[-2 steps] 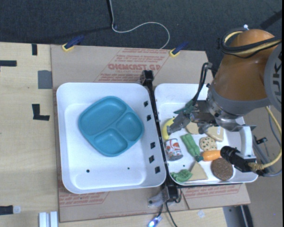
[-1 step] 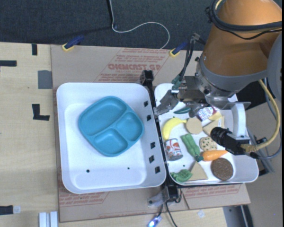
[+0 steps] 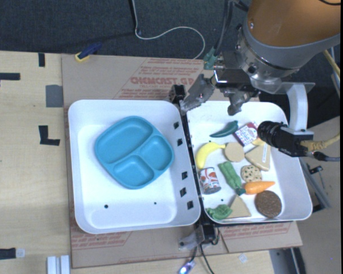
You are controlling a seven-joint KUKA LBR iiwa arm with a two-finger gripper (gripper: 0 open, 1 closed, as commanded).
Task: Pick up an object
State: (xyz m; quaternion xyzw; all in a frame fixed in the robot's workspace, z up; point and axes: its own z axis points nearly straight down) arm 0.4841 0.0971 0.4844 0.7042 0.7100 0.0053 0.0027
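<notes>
My gripper [image 3: 215,99] hangs over the back edge of the right bin [image 3: 300,178], open, with nothing between its fingers. One finger [image 3: 192,97] reaches over the divide between the bins; the other [image 3: 238,103] is above the bin's back part. Just below lie a dark green chili [image 3: 224,130], a red packet [image 3: 244,134] and a yellow banana [image 3: 208,152]. Further forward are a red can [image 3: 210,180], a green cucumber [image 3: 230,174], a carrot [image 3: 258,186], a spotted cookie [image 3: 250,172] and a brown disc [image 3: 268,203].
The left bin [image 3: 86,210] holds a blue divided plate [image 3: 134,151]. A black cylinder [image 3: 279,137] juts in over the right bin's right side. A green leafy piece [image 3: 220,212] and a tan wedge [image 3: 240,206] lie at the right bin's front.
</notes>
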